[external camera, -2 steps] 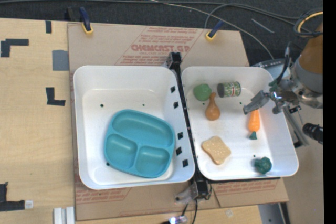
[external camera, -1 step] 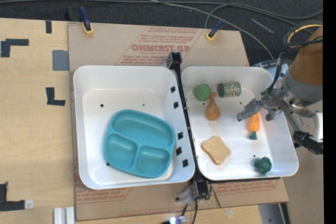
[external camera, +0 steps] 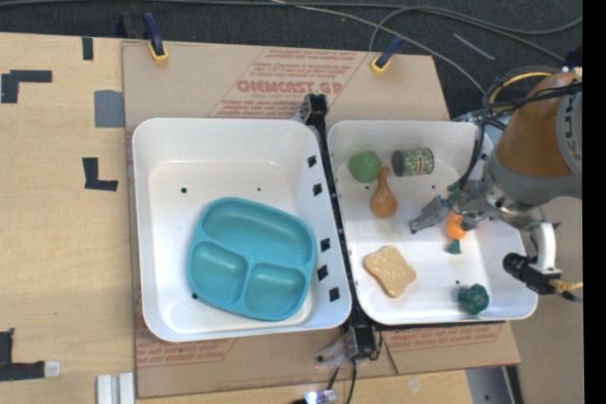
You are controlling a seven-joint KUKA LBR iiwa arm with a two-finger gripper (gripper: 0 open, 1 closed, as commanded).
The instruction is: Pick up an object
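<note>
A teal divided tray (external camera: 252, 258) is seen in the left bin (external camera: 161, 142), w/ bare white floor along its upper and left walls. Brown cardboard (external camera: 284, 85) lies under both bins on the bench (external camera: 52, 203). In the right bin (external camera: 492, 307): green ball (external camera: 364, 166), tan pear-shaped toy (external camera: 383, 198), tin (external camera: 413, 162), toast slice (external camera: 390, 270), dark green piece (external camera: 473, 299) at lower right. The hand (external camera: 445, 218) is lowered at centre-right, by an orange-and-green carrot-like toy (external camera: 455, 232); whether it is open or gripping can't be told.

Arm (external camera: 535, 142) reaching from right, wrist bent down, pincer (external camera: 445, 220) low.
</note>
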